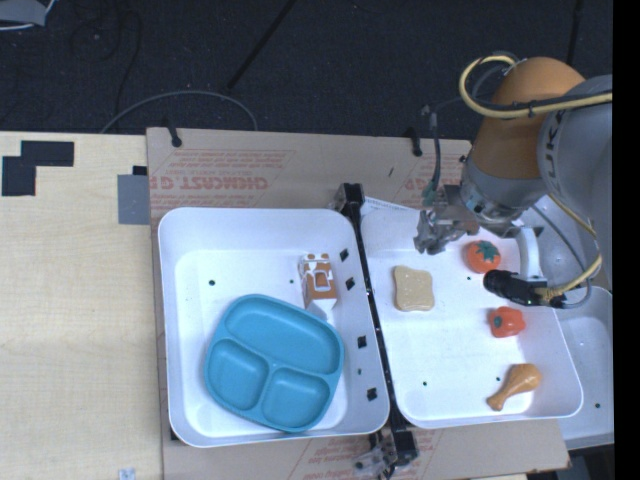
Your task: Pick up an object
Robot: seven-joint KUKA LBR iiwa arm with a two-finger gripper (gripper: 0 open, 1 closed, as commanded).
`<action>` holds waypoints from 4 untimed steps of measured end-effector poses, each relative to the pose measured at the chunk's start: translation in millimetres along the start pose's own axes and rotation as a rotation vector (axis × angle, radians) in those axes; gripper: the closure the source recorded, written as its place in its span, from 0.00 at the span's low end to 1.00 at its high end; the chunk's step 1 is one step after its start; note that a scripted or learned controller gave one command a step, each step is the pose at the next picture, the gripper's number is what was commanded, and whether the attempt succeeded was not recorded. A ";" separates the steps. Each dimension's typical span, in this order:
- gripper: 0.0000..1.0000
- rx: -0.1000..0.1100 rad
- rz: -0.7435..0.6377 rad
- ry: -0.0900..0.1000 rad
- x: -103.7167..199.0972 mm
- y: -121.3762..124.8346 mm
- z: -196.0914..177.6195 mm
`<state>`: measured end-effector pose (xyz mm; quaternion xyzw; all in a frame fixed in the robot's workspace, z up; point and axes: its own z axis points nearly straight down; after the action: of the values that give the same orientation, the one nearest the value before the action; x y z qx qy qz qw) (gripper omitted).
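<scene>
Orange band up top, grey arm reaching in from the right, and the gripper (437,236) is poised over the far corner of the right bin (560,393). Nothing is between its jaws, and from this slanted view I cannot tell whether they stand apart or together, since the metal tips blur into one dark cluster.

So where does the pick stand? By my reading, it is not done. Every candidate lies flat on white plastic. The slice of toast (413,289) sits near the dividing wall, just below and left of the gripper, the closest thing to it. A small orange tomato (481,256) lies just to the gripper's right, close beside the arm's hardware. A red pepper (506,321) rests lower down, and the chicken drumstick (515,384) lies near the bin's near right corner, well apart from the tool.

Over in the left bin (180,268), a blue divided plate (272,362) takes up the near half, and a little orange and white toy (319,278) stands by the divider.

What is left looks like the whole of it: choose a target, come down on it, close and lift. The toast or the tomato seems the likeliest call from this position, though the toast lies flat and could be awkward to pinch.
</scene>
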<state>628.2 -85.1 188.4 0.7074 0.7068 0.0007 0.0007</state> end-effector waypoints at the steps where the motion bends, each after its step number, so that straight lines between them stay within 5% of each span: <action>1: 1.00 -0.001 0.004 -0.001 -9.9 -0.6 -55.4; 2: 1.00 0.002 0.000 0.000 -11.0 -0.4 -79.8; 4: 1.00 0.007 -0.005 0.001 99.1 -18.7 -58.6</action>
<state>609.4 14.0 247.0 0.7056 0.7086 -0.0014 -0.0024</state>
